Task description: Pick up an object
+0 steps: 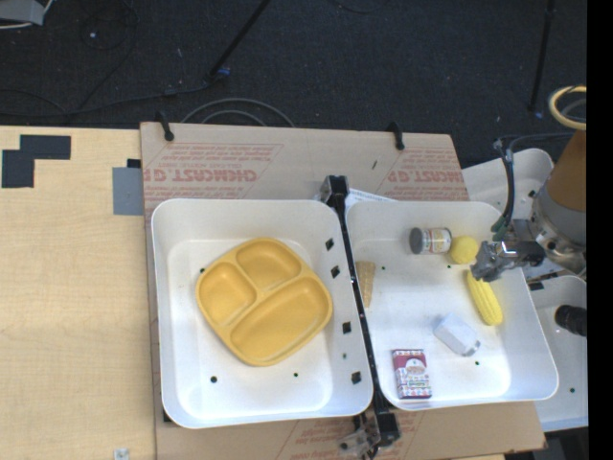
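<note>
The gripper (492, 260) is hovering at the right bin's (383, 257) far edge, just above the corn cob (486, 298), its opening impossible to judge, so it should be centring over the cob before descending.

the arm (565, 195) comes in from the right edge of the view, its grey body partly cut off there, with the orange band (575, 166) showing high up near the edge. below the band the wrist narrows into a grey, metallic end piece that reaches leftward and slightly downward. the gripper (486, 263) sits at the left tip of this assembly, low over the right-hand side of the scene. dark cables loop up beside the wrist. the tip is small and partly lost in shadow and clutter, so its exact shape is hard to make out.
</note>
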`<state>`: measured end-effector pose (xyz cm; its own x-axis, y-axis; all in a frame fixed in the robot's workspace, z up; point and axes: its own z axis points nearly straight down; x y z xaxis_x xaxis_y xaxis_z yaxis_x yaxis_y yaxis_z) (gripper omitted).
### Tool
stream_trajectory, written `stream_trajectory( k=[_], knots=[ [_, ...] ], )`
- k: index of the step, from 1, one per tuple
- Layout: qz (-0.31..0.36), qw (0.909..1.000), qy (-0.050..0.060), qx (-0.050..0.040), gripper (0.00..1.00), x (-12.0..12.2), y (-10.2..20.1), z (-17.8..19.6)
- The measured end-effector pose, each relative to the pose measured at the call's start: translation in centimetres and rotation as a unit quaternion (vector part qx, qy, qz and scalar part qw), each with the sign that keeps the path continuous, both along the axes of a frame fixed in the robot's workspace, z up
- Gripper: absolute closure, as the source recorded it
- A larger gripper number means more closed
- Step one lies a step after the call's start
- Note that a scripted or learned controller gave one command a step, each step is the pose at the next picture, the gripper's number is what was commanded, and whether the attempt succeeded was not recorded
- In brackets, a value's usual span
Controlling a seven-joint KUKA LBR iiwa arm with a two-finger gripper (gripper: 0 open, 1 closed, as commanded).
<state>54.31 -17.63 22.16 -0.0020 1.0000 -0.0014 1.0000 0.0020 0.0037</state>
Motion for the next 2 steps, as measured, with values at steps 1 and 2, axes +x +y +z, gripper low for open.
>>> stream_trajectory(
  k=[1,2],
  knots=[
    [0.000,1.0000,0.002,0.0008,1.00,0.0,0.0,0.7],
    [0.002,1.0000,0.003,0.0021,1.00,0.6,6.2,0.5]
  ],
)
